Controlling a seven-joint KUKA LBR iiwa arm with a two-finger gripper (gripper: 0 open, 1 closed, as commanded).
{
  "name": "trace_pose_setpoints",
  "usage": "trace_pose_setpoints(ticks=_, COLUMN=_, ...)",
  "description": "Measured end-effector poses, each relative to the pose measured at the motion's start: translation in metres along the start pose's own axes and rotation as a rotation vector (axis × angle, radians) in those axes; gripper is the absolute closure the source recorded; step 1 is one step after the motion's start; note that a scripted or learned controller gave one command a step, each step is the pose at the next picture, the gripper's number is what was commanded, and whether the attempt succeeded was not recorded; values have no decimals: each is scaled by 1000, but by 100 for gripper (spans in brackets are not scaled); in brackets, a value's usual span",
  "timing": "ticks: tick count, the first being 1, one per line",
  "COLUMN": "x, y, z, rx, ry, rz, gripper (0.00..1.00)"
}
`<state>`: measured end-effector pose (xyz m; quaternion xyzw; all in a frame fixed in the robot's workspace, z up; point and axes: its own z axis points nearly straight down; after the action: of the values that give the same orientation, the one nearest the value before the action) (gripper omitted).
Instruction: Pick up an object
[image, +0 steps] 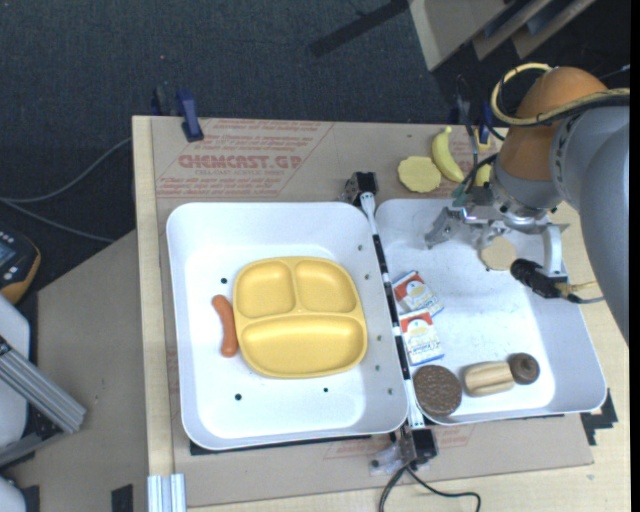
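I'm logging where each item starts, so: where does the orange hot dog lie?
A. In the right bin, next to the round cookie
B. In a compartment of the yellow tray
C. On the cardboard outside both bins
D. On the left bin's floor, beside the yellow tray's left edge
D: the hot dog lies on the white floor of the left bin, just off the left edge of the yellow tray, not in a compartment.

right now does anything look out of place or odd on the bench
Yes. A banana and a yellow chip-like piece lie on the cardboard outside the right bin, beyond its far rim. In the left bin, a hot dog sits beside the yellow divided plate, not on it.
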<state>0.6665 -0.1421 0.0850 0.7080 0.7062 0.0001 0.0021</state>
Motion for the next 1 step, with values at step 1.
trace_pose_setpoints(ticks=1, x=-80, y=1, z=-47, rx=-5, ry=-4, rz=3, gripper=0)
